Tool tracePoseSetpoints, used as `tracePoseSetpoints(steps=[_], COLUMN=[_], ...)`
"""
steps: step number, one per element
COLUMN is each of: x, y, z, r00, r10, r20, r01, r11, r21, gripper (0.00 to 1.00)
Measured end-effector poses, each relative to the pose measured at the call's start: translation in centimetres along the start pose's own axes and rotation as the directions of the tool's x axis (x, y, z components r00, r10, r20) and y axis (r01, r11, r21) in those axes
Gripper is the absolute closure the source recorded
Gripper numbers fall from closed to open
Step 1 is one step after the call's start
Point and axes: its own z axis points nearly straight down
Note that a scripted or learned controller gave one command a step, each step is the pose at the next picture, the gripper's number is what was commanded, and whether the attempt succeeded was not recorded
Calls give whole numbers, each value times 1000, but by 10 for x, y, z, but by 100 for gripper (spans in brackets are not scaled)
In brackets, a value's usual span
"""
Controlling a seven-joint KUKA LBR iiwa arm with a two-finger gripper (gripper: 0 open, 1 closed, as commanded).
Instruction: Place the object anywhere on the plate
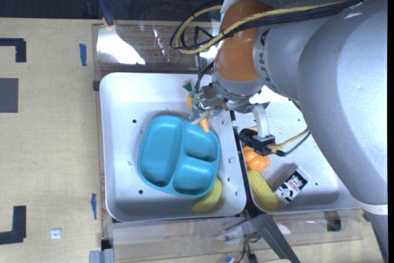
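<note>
Two bins (117, 151) side by side. Blue plate (177, 157) in left bin. Gripper (200, 101) low over plate's far right edge; small orange-green carrot (203, 124) just beneath it, at plate rim. Grip unclear. Banana (210, 197) at plate's near corner. Right bin: corn (263, 189), orange thing (256, 160), black card (290, 185).

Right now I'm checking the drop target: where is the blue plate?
The blue plate lies in the left bin, toward its right side, just below the claw, with a yellow toy at its lower corner.
</note>
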Motion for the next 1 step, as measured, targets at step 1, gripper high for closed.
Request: tracePoseSetpoints(steps=[1], x=[0], y=[1], z=[-1], r00=[1000], r10=[1], r20=[0], r01=[-1], r11=[1000], r21=[-3], gripper=[0])
